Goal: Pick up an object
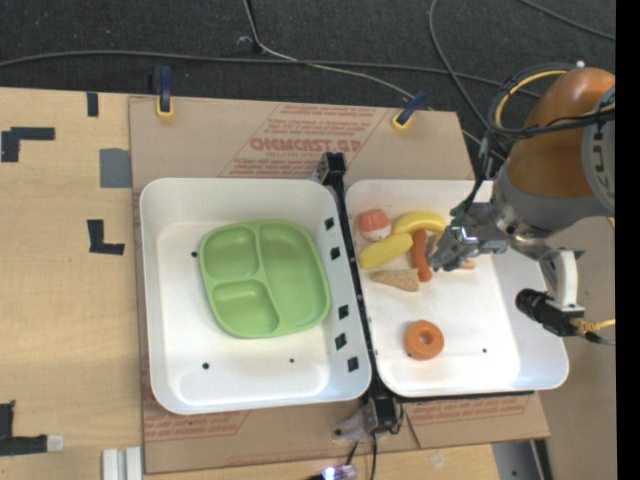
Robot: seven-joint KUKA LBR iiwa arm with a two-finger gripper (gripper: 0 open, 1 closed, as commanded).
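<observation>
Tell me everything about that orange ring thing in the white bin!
The orange ring looks like a small toy doughnut, round with a hole in its middle, smooth and probably plastic. It lies flat on the floor of the right bin, toward the near side. Nothing touches it: the other toy foods sit in a cluster farther back, and the gripper is up by that cluster, apart from the ring.
</observation>
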